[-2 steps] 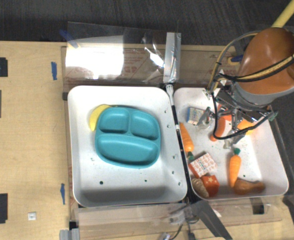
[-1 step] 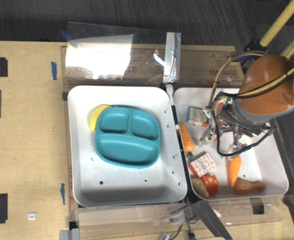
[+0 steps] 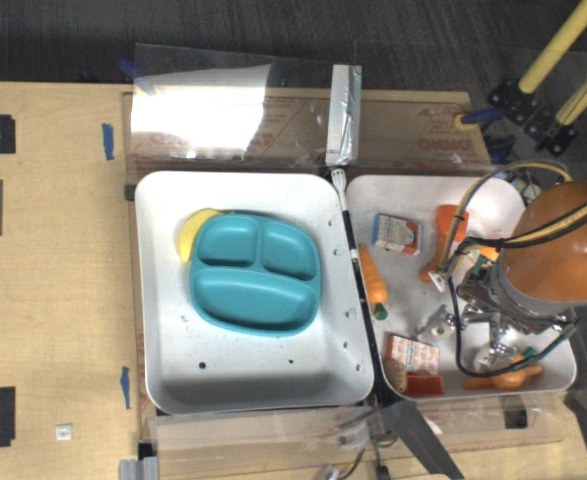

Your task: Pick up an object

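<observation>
Reaching in from the right, low over the right bin (image 3: 563, 373), with the gripper (image 3: 493, 353) hanging just above an orange carrot-like toy (image 3: 513, 376) near the front wall; impossible to tell how the gripper is set. Lying nearby: a red-and-white packet (image 3: 413, 360), a toy carrot (image 3: 373, 280), a small carton (image 3: 396, 233). Sitting in the left bin (image 3: 163, 298): a teal divided plate (image 3: 256, 273) partly covering something yellow (image 3: 190, 230).

- A single fixed camera looks down at a slant from above the bench (image 3: 43, 268).
- Both white bins sit in frame side by side: the left bin (image 3: 163, 208) near the centre, the right bin (image 3: 393, 193) toward the right.
- The arm (image 3: 563, 243) enters from the right edge.
</observation>
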### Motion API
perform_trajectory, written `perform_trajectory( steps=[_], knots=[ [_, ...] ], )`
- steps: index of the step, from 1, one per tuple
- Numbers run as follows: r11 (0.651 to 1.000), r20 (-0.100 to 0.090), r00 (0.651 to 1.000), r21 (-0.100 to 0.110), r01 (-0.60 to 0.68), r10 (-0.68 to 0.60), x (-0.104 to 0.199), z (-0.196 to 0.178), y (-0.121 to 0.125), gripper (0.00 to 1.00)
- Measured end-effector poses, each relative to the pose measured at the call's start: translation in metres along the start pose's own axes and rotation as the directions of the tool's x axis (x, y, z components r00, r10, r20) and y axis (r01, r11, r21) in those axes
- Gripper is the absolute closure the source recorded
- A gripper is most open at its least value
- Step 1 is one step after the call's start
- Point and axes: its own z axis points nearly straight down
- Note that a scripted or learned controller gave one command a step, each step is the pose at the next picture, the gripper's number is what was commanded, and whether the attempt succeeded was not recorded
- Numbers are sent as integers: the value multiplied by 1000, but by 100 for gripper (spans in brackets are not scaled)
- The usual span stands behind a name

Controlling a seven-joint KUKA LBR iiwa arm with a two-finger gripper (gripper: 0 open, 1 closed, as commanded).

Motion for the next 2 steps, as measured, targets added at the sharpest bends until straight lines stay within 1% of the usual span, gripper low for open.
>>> perform_trajectory(
  steps=[1, 2],
  knots=[
    [993, -5, 993, -6, -117, 117, -53, 3, -68, 0],
    [961, -7, 961, -6, -276, 276, -61, 2, -37, 0]
  ],
)
